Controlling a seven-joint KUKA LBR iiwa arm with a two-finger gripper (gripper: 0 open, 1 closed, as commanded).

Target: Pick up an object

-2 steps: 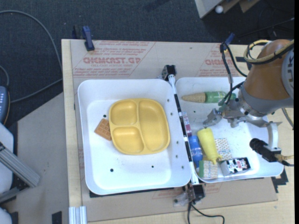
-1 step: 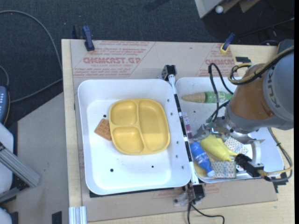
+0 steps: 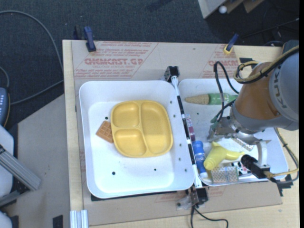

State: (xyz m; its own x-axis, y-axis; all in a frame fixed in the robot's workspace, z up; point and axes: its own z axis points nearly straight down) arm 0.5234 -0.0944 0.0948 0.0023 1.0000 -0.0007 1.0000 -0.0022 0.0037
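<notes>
You see the arm point(image 3: 266, 99) come in from the right and stand over the right bin point(image 3: 202, 85), so a big part of this bin is hidden under its grey body and the orange band. The gripper point(image 3: 223, 131) points down at the middle of the bin, but it is small and partly covered by the wrist. I cannot tell if the fingers are open or closed, and nothing can be seen between them.

In the right bin, near its front edge, lies a yellow object point(image 3: 219, 156) with a rounded body and a narrower part to the right; it looks like a toy hair dryer, but the shape is not clear. It lies just below the gripper, and you cannot judge if they touch. Beside it on the left stands a small blue bottle point(image 3: 198, 152), close to the bin wall. At the back of the bin lies a cone-shaped thing point(image 3: 203, 99), tan at the tip and green at the other end, where the arm cuts it off. At the front lies a flat speckled piece point(image 3: 224, 175), hard to name.

The left bin point(image 3: 90, 141) holds a yellow divided plate point(image 3: 141, 127), and a brown waffle-like piece point(image 3: 105, 131) sticks out from under its left side. Both bins stand on the desk point(image 3: 118, 58).
</notes>
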